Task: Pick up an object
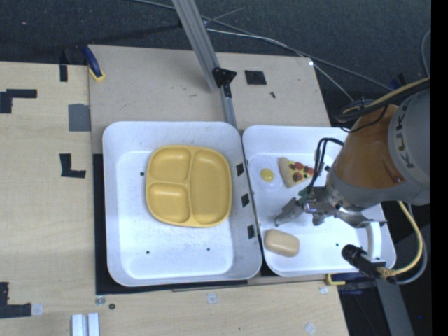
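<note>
— Yellow plastic is filling the middle of the left bin (115,208): a divided plate (189,185) with three compartments is lying flat there. What is sitting in the right bin (255,145)?

— Three small things are lying in it. A pizza slice (294,171) is resting near the far wall, a small yellow round piece (267,176) is lying just beside it on the left, and a tan oval block (281,243) is sitting near the front wall.

— And the arm?

— The arm (371,159) is reaching in from the right, its orange band bending over the right bin. The gripper (294,212) is pointing left, its two fingers (285,214) standing slightly apart with nothing showing between them.

— Where is the tan block lying relative to the jaws?

— It is sitting just in front of and below the fingertips, near but apart from them. The pizza slice is lying on the jaws' far side, also untouched, so the gripper is hanging between those two things.
</note>
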Controlling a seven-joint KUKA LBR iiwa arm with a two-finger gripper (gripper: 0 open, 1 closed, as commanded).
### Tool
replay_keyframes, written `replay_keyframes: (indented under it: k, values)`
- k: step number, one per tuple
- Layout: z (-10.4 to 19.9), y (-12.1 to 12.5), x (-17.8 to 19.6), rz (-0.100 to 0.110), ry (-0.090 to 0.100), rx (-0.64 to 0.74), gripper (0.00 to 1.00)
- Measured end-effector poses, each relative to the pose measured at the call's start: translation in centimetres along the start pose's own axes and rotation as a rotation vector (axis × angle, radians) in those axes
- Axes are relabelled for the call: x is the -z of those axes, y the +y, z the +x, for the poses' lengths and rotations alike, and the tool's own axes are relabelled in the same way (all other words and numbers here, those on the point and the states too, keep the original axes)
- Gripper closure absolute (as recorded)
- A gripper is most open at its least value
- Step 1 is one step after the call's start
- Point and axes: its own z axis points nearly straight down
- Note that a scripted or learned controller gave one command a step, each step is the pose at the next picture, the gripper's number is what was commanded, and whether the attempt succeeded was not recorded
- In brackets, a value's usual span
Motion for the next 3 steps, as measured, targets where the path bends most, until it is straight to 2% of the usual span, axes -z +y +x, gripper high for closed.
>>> replay_keyframes:
  k: [1,2,3]
  values:
    - [0.0,0.0,-5.2,-0.007,-0.002,0.000,0.00]
    - [0.0,0.1,-3.9,-0.009,-0.003,0.000,1.00]
    - [0.8,-0.3,0.6,-0.009,-0.001,0.002,1.00]
